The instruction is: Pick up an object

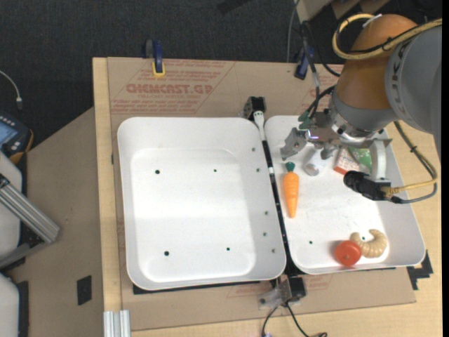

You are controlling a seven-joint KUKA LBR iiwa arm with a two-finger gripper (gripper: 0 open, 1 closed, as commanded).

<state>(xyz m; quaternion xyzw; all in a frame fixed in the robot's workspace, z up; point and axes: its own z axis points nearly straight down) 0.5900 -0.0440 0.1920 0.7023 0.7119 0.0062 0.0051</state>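
In the right bin (393, 220) an orange carrot (290, 192) with a green top lies near the left wall. A red tomato-like ball (346, 253) and a beige curled piece (374, 243) rest together near the front edge. A red and green packet (353, 160) lies partly under the arm's wrist. My gripper (302, 154) hangs over the back of the right bin, just above and right of the carrot's top. Its fingers (290, 146) are spread with nothing between them.
The left bin (193, 202) sits beside the right one, divided by a dark strip. The grey arm with its orange band (372, 69) fills the back right. A black cable plug (365, 185) hangs over the right bin. Clamps (158, 58) hold the cardboard base.
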